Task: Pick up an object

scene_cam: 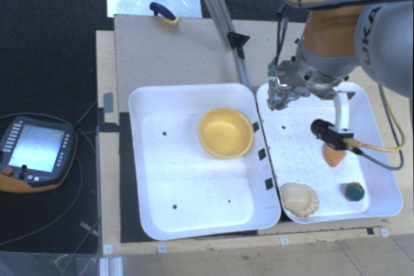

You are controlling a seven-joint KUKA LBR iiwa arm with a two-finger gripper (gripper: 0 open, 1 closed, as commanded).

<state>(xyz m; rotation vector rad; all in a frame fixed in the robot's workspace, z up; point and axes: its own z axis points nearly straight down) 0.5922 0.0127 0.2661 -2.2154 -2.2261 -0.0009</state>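
Arm: enters from right, wrist bent over right bin. End effector: at bin's rear left corner; finger state cannot be told, partly blurred. Objects in the right bin: cream shell-shaped piece, orange piece partly hidden, small green item. Left bin: yellow bowl.

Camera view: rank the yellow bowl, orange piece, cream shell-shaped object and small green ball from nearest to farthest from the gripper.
From the gripper:
1. Yellow bowl, left bin.
2. Orange piece, right bin; close to the bowl's distance.
3. Cream shell-shaped object, right bin's near edge.
4. Small green ball, right bin's far corner.
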